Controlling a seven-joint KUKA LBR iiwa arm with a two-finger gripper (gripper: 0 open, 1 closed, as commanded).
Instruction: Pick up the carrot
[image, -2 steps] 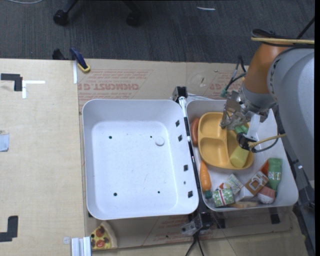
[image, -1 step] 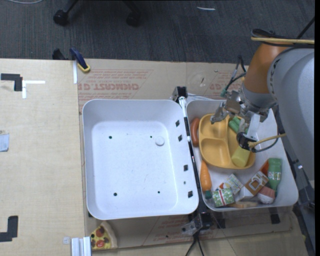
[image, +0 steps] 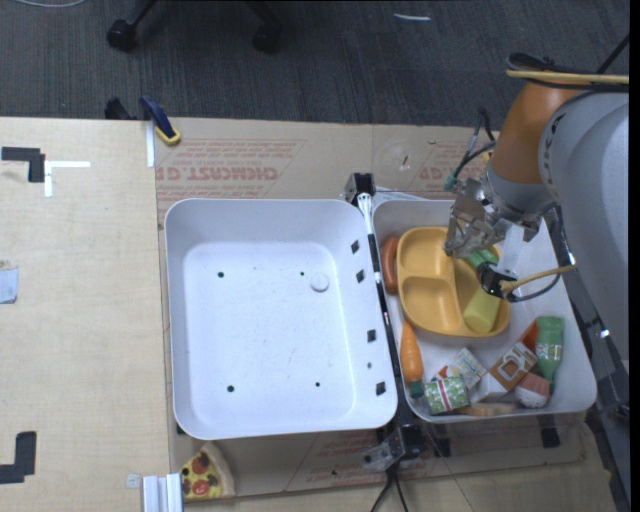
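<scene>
Locate the carrot (image: 410, 351) against the right bin's (image: 575, 395) left wall, long axis running near-to-far. It lies down-left of the gripper (image: 466, 240), which hovers over the yellow dish (image: 432, 295). Gripper state: cannot tell.

Orange carrot (image: 410, 352), yellow divided dish (image: 432, 285), white bins (image: 265, 215), and an orange-banded grey arm (image: 560, 130).

A robotics lab: the robot arm (image: 560, 130) works over white bins (image: 265, 315) on a cardboard-covered bench (image: 80, 330), office chair wheels (image: 125, 35) on grey carpet (image: 350, 60).
</scene>
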